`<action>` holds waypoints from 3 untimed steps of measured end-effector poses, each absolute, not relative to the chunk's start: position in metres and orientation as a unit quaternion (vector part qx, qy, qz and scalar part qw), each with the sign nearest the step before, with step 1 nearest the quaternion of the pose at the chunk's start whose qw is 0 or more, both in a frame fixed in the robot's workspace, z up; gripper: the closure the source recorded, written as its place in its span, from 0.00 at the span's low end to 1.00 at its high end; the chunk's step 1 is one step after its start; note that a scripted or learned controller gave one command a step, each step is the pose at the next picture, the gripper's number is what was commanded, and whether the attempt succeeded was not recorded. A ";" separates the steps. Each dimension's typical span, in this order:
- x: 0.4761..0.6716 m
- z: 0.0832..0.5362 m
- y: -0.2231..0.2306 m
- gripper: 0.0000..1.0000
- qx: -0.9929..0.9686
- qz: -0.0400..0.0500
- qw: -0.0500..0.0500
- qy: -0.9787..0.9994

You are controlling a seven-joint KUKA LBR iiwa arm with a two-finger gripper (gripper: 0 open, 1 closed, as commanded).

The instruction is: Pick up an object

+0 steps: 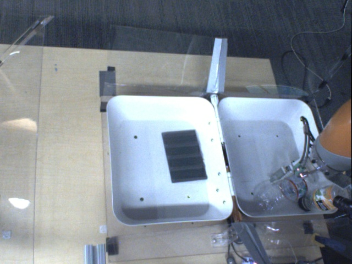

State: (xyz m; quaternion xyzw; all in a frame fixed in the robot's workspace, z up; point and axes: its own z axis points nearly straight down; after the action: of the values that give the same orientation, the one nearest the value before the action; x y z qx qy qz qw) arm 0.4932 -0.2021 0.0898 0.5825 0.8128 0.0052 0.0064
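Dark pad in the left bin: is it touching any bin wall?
Apart. The camera view shows the dark pad mid-floor in the left bin, white floor visible all round it.

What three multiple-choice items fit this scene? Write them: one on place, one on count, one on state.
1. The dark slab lies: A in the left bin; B on the bench; C on the carpet.
2. White bins: A one; B two; C three.
3. The slab: A lies flat; B stands on edge; C leans on a wall.
Key: 1 A, it sits mid-floor there. 2 B, the left bin and the right bin stand side by side. 3 A, its ribbed face shows whole from above.
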 end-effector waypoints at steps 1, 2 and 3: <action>0.496 0.102 -0.200 1.00 0.582 0.008 0.009 0.813; 0.515 0.182 -0.139 1.00 0.558 0.002 0.004 0.830; 0.515 0.182 -0.139 0.00 0.558 0.002 0.003 0.830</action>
State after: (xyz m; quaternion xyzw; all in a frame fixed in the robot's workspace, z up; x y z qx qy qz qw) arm 0.5151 -0.1393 0.1819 0.5583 0.8296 0.0018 0.0034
